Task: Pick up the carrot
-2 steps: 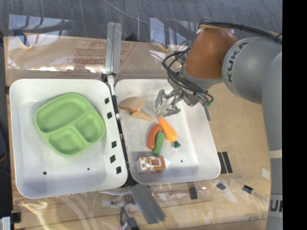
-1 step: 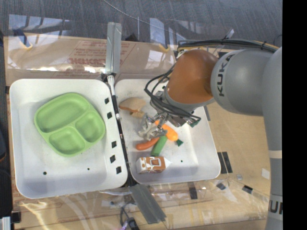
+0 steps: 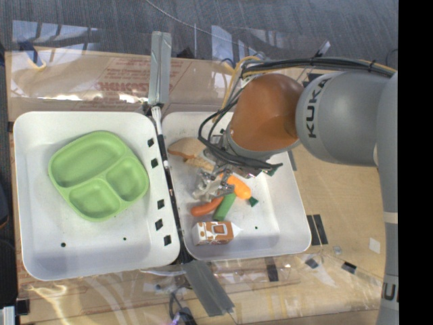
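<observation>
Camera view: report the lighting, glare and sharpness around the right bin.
Camera view: even, bright light; glare streaks on the clear plastic sheeting behind the bins; the arm casts soft shadow over the right bin, where the carrot beside the gripper looks slightly soft; the green plate is sharp.

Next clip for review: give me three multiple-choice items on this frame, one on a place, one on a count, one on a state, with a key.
1. Which bin holds the green plate?
A. the left bin in the view
B. the right bin in the view
C. neither bin

2. How many compartments does the plate have?
A. two
B. three
C. five

3. Where is the gripper?
A. above the plate
B. outside both bins
C. low in the right bin, beside the carrot

Key: 1 A, it lies in the left bin. 2 B, three hollows show. 3 C, the gripper sits among the items there.
</observation>
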`<state>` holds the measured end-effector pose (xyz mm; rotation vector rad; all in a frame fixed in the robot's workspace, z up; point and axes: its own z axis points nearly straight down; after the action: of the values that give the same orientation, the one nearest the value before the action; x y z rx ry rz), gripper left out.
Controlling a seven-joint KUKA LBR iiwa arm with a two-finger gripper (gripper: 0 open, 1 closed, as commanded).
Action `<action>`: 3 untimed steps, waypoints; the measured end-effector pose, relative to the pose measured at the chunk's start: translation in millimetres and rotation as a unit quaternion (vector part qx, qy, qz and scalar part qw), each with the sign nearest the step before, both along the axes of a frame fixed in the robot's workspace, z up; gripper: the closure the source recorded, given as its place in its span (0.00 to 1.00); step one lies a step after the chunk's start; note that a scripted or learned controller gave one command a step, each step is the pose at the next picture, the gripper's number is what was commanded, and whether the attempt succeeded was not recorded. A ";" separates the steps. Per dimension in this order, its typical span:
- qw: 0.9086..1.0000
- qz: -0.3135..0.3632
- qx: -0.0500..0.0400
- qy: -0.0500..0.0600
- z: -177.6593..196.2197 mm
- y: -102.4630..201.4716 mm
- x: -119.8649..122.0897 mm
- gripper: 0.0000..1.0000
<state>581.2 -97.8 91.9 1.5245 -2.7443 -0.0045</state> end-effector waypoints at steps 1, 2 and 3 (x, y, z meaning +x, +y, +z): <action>0.997 0.078 0.000 -0.006 104.5 87.4 43.5 1.00; 0.998 -0.061 0.000 -0.004 141.6 86.1 52.4 1.00; 0.969 -0.246 -0.001 -0.003 99.9 26.9 76.0 1.00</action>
<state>657.1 -70.9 191.8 0.8042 -3.0394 0.0017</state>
